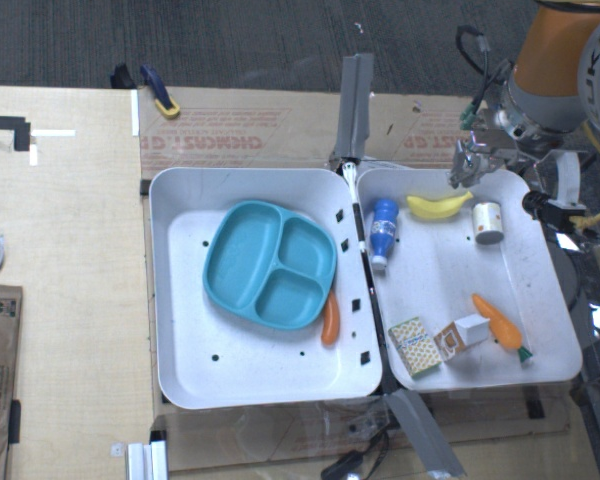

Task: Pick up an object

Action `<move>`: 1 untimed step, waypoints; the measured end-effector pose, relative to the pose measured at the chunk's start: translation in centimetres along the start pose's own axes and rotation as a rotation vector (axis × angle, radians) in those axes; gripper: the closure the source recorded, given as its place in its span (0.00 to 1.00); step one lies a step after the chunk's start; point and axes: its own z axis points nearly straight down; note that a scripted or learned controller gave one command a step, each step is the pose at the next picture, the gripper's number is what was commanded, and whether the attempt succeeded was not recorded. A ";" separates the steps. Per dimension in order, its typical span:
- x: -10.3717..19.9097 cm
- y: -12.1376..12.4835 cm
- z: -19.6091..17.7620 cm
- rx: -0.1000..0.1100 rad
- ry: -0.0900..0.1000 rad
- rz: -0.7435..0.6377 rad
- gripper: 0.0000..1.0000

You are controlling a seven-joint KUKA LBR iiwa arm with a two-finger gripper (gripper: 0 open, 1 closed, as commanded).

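We log the grey arm w/ orange band reaching in from the right; its gripper (467, 168) hangs over the far edge of the right white bin (550, 268), just beside the stem end of the yellow plastic banana (438, 205). Nothing sits in the gripper; how far open it is, we cannot tell.

Probable pick target, in our judgement: the banana, lying flat near the bin's far wall. Other candidates are spread apart in the same bin, prob. so each can be approached singly:
- blue bottle (382, 230) along the divider
- small white-and-grey cylinder (488, 222)
- orange carrot (501, 325)
- two small cartons (435, 343)

The left bin (170, 298) holds a blue three-compartment plate (270, 264), w/ an orange sausage-like piece (330, 321) at its edge.
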 end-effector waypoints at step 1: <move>0.0 0.0 0.1 0.002 0.000 0.000 0.00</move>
